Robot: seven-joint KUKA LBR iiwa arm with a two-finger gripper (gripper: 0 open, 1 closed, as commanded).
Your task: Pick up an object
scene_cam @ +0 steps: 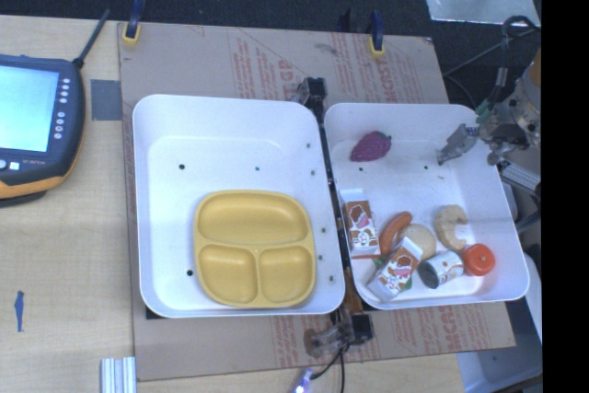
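Two bins | gripper (pixel 457 145) over right bin (pixel 419 184) far edge | items crowd near edge

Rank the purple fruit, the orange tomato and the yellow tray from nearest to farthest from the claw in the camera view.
Measured from the claw, at the right bin's upper right:
1. Purple fruit, top of the right bin, left of the claw.
2. Orange tomato, right bin's lower right corner.
3. Yellow tray, in the left bin.

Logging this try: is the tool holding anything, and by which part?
Nothing is held. The tool sits over the right bin's far right edge, apart from the items.
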